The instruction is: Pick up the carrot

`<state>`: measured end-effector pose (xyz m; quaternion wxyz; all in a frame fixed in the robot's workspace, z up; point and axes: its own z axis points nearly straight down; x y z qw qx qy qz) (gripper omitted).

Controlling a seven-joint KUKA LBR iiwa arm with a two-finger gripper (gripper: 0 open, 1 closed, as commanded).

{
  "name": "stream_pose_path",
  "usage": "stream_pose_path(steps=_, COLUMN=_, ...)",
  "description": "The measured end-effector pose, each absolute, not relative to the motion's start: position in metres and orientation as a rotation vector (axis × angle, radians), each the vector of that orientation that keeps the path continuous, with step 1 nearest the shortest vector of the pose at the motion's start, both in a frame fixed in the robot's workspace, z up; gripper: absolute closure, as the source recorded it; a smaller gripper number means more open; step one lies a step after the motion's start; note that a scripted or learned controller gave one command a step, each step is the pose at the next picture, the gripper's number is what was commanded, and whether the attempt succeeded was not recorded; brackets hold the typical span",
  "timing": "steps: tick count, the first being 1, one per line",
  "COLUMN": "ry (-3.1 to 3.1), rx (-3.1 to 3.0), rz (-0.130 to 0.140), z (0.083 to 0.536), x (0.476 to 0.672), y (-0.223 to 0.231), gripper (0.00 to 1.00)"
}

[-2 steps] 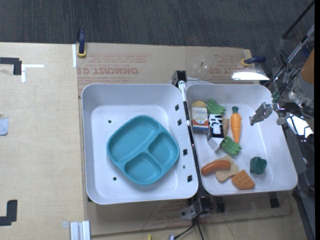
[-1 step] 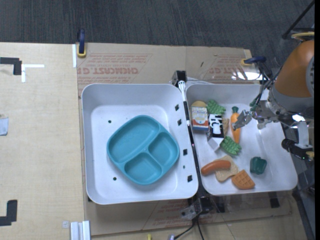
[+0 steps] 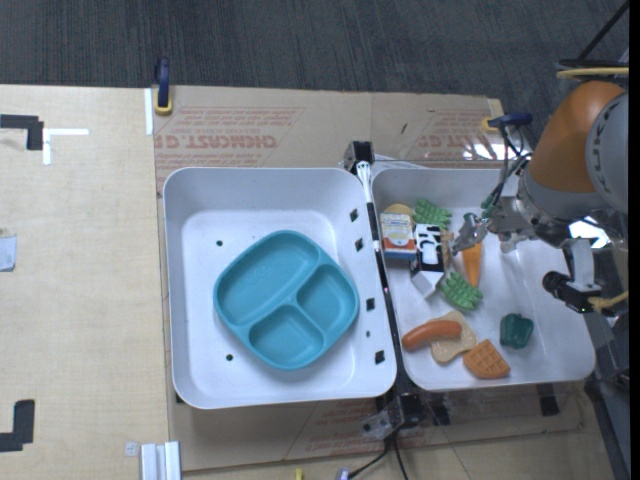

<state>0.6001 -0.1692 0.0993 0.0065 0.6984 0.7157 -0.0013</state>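
Note:
The carrot (image 3: 471,262) lies in the right bin (image 3: 560,368), a short orange body with a green leafy top (image 3: 460,291) pointing toward the front. My gripper (image 3: 466,235) hangs just over the carrot's far end, at its upper left, reaching in from the right under the grey and orange arm (image 3: 580,148). Whether it touches the carrot is unclear from this angle.
Close to the carrot's left are a black and white box (image 3: 430,248), a small carton (image 3: 397,234) and a green leafy piece (image 3: 432,212). In front lie a sausage (image 3: 432,331), a bread slice (image 3: 453,349), an orange wedge (image 3: 487,360) and a dark green pepper (image 3: 516,330). The left bin (image 3: 190,218) holds a blue divided plate (image 3: 287,299).

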Motion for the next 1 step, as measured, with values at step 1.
stream_pose_path(steps=1, ry=2.240, rx=2.186, rz=-0.003, z=0.1069, x=0.6003, y=-0.1684, gripper=1.00)
